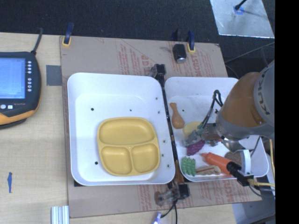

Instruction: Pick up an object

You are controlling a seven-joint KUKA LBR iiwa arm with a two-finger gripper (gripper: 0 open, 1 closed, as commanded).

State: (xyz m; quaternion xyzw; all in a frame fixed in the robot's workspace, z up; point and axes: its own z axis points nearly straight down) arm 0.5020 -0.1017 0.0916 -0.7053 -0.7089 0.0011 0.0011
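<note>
In the right bin (196,85) lie several small toys: a tan drumstick-shaped piece (176,116), a yellow piece (190,127), a purple piece (195,147), a green leafy piece (188,164), an orange carrot (216,160) and a beige stick (208,171). My gripper (201,134) reaches in from the right under the grey and orange wrist (243,107). It hangs low over the spot where the yellow and purple pieces meet. The wrist hides part of the bin floor behind it.
The left bin (81,90) holds a yellow divided plate (129,145). A black divider rail (166,120) runs between the bins. A teach pendant (16,87) lies at the far left of the bench. Blue clamps (190,40) hold the cardboard at the back.
</note>
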